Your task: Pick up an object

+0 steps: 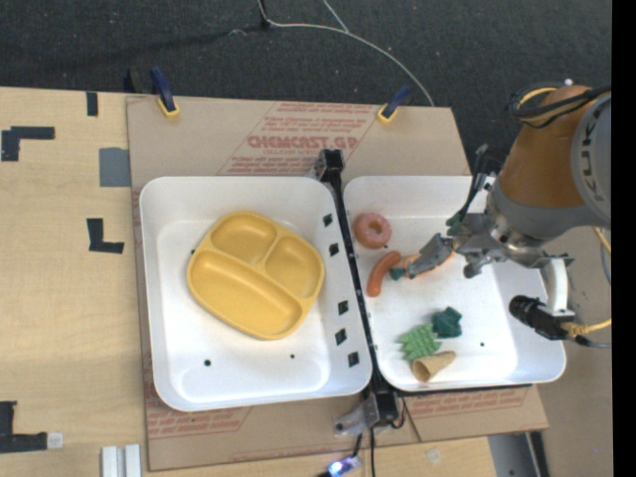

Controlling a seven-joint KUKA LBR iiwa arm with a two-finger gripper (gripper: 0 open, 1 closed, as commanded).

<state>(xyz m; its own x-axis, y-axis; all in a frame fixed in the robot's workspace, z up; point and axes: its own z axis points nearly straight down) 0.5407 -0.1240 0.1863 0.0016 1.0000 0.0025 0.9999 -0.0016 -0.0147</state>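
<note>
The right bin (497, 192) holds several small toys. A pink donut (374, 230) lies near its left wall, with an orange-red sausage (381, 272) just below it. Toward the front sit a light green leafy piece (419, 342), a dark green piece (448, 319) and a tan cone (433, 367). My gripper (433, 257) reaches in from the right, low over the middle of this bin. Its tip is right beside the sausage's right end, where a small orange and teal bit (409, 270) shows. I cannot make out whether it touches either one.
The left bin (159, 296) contains a yellow divided plate (256, 273). A black divider strip (346, 266) runs between the two bins. The grey and orange arm (542, 177) hangs over the right bin's right side. A black cable end (537, 316) sticks out near the right wall.
</note>
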